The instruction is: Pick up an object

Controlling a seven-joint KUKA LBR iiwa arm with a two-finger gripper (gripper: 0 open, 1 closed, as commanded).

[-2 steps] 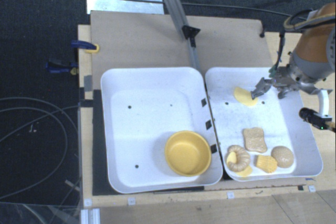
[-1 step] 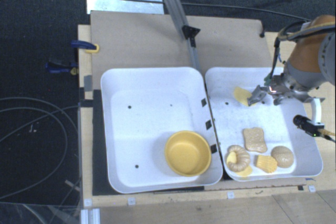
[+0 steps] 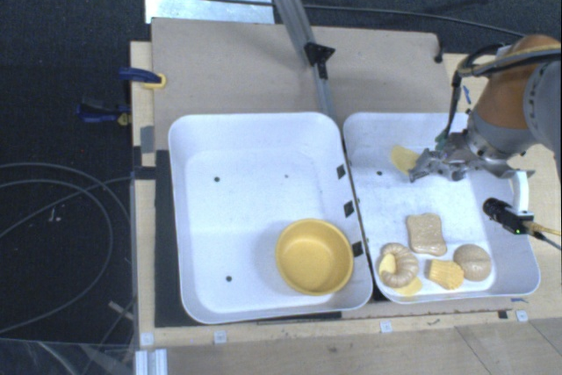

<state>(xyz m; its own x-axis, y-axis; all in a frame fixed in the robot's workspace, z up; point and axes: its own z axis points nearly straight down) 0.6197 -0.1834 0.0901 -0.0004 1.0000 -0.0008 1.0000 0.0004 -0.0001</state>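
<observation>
In the right bin (image 3: pixel 378 215), I see nothing lifted yet: the hand (image 3: pixel 432 164) sits low by a pale yellow piece (image 3: pixel 402 158), just beside it, and I cannot tell how its grip stands. The arm (image 3: pixel 514 105) reaches in from the right, wrist bent down. The biscuit (image 3: pixel 426 234), pretzel (image 3: pixel 399 263) and two more lie untouched near the front; a yellow bowl (image 3: pixel 314 256) rests in the left bin (image 3: pixel 237 162).
</observation>
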